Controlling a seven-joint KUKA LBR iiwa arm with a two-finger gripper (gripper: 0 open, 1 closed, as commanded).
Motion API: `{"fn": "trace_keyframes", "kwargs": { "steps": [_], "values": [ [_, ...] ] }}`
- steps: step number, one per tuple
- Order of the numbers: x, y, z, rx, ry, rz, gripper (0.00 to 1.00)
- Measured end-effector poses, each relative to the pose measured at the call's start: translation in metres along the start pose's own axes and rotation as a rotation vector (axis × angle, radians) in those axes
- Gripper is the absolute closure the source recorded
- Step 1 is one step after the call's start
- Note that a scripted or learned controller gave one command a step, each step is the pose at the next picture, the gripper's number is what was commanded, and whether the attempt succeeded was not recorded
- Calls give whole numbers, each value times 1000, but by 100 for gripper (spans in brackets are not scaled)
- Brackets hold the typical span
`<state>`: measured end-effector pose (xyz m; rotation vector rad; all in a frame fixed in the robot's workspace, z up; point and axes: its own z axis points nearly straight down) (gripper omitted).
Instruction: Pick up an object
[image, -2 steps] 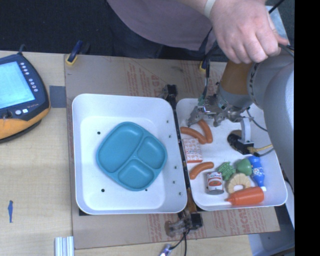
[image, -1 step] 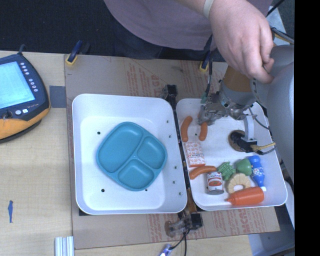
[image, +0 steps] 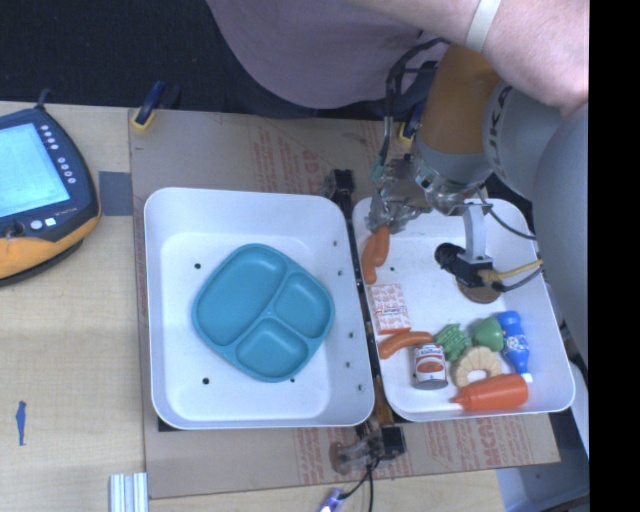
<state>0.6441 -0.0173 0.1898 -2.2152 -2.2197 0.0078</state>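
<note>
Two shallow white bins lie side by side on the bench. The left bin (image: 165, 300) holds a blue divided plate (image: 263, 312), set at a slant. The arm (image: 470, 110), grey with an orange band, reaches in from the right over the far end of the right bin (image: 545, 300). Its gripper (image: 383, 222) is at that bin's far left corner, directly above an orange sausage (image: 373, 257); the fingers meet the sausage's far tip, but whether they clasp it or stand released cannot be told. The sausage's long axis runs roughly along the bin's left wall, far tip under the gripper, near tip pointing toward a small printed packet (image: 388, 306). Nearer lie a second sausage (image: 403, 343), a small can (image: 430, 366), green vegetables (image: 470, 335), a blue bottle (image: 514, 340) and a carrot (image: 492, 394). A handheld control pendant (image: 40, 195) rests on the bench at left.
</note>
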Motion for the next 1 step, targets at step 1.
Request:
{"fn": "trace_keyframes", "kwargs": {
  "steps": [1],
  "values": [
    [76, -32, -38, -2, 0, -3, 100]
  ]
}}
